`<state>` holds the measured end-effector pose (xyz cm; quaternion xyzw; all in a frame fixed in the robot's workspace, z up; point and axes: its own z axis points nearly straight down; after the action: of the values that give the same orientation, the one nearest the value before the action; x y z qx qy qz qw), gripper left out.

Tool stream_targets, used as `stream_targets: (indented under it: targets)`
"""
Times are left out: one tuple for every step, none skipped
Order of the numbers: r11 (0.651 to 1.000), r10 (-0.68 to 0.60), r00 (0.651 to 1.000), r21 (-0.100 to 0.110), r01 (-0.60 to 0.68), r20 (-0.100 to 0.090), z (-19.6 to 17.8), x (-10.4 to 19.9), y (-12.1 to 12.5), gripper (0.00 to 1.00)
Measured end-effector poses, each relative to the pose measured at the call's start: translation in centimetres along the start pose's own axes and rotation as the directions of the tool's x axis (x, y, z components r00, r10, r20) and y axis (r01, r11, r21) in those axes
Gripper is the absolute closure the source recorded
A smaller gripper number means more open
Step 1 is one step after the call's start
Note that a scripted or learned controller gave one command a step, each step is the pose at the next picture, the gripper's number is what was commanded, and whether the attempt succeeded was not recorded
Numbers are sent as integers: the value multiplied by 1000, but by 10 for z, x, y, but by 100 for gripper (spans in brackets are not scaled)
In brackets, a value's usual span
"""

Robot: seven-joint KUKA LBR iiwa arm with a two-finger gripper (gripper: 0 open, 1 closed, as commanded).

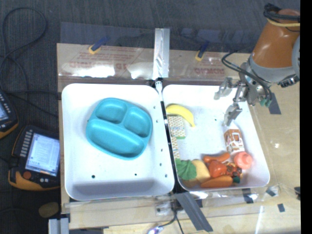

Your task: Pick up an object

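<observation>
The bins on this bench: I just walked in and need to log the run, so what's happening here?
A grey and orange arm reaches in from the right, its gripper open above the right bin with nothing between its fingers. That bin holds a banana, a small carton and a pile of toy food along its near edge. The left bin holds a blue divided plate.

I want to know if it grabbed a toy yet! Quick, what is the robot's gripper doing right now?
Gripper: open, holding nothing, up over the far end of the right bin, apart from the banana and the other toys.
</observation>
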<state>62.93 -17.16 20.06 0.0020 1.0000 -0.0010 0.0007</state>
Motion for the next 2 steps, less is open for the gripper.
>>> stream_targets:
  targets:
    - [944, 331, 944, 1, -331, 1, 102, -29, -16, 0]
    - [827, 563, 827, 1, -563, -1, 109, -28, -51, 0]
